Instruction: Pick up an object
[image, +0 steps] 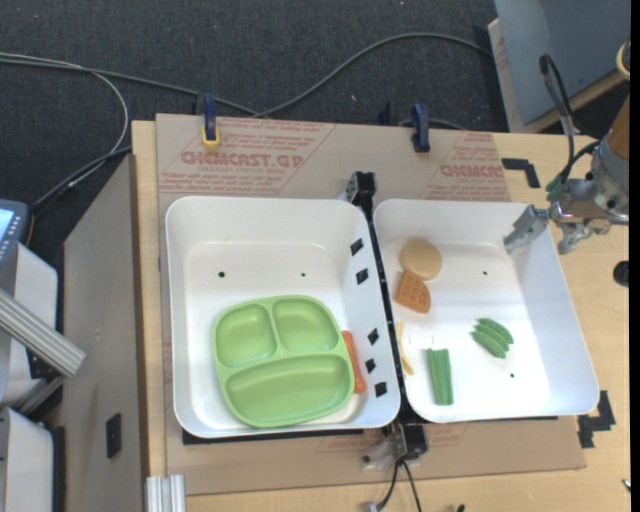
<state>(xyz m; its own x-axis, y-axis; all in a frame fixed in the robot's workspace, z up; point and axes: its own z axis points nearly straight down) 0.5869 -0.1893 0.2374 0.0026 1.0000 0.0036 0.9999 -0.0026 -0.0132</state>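
Note:
The right bin (560, 300) holds a tan round bun (422, 259) with an orange waffle piece (412, 293) just in front of it. A green pea pod (492, 336) and a green stick (439, 375) lie nearer the front, and a thin yellow strip (403, 350) lies by the left wall. My gripper (548, 231) hangs over the bin's far right corner, well to the right of the bun. It is open, and nothing sits between its fingers (521, 229).
In the left bin (190, 300) lies a green divided plate (284, 357) with an orange carrot (352, 360) along its right edge. Black clips run down the divider between the bins. Two clamps hold the cardboard base at the back edge.

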